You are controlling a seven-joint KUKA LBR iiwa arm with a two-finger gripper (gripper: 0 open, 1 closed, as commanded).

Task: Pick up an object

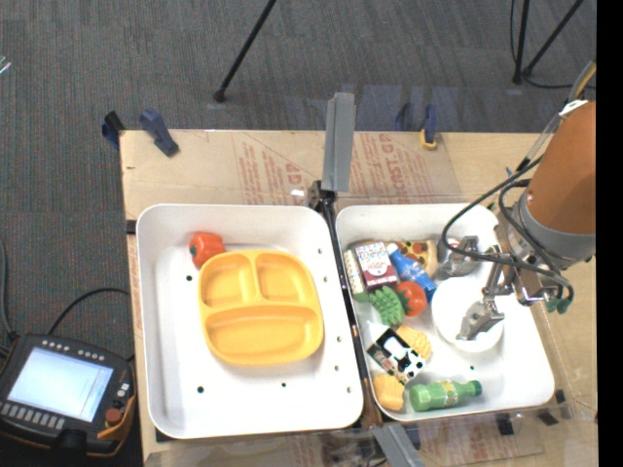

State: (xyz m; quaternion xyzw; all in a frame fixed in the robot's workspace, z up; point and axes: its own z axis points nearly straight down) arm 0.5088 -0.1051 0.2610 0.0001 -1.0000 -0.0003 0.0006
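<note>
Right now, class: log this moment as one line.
arm: over right bin | gripper: above white bowl, holding nothing seen | left bin: yellow tray, red pepper

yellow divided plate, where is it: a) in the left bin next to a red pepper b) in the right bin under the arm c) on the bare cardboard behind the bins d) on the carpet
a: the yellow divided plate lies flat in the left bin, with the red pepper at its upper left corner.

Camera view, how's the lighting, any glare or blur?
Camera view: even, soft lighting with faint shadows; mild glare on the white bins' rims; the yellow tray is sharp; the gripper and the small toys look slightly soft.
</note>
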